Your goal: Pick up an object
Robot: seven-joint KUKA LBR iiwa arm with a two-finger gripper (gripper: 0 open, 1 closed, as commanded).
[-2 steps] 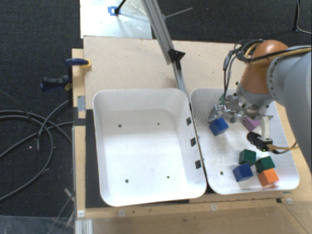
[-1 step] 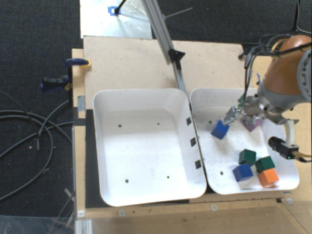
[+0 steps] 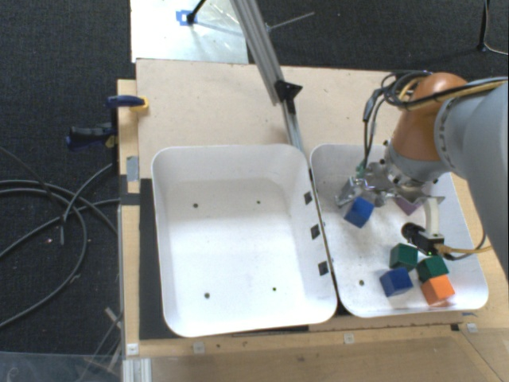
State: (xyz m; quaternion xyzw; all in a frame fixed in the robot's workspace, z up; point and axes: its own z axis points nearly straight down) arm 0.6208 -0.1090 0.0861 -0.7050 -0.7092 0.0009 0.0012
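Pincer (image 3: 359, 197) is hanging over the right bin (image 3: 469, 289), and we are seeing a blue cube (image 3: 359, 212) sitting between its spread fingertips, tilted. We are not able to tell if the cube is lifted. Toward five o'clock from it, we are finding a green block (image 3: 404, 255), a second blue block (image 3: 395, 282), another green one (image 3: 433, 267) and an orange block (image 3: 437, 290) close together. A purple piece (image 3: 406, 205) is peeking out at three o'clock.
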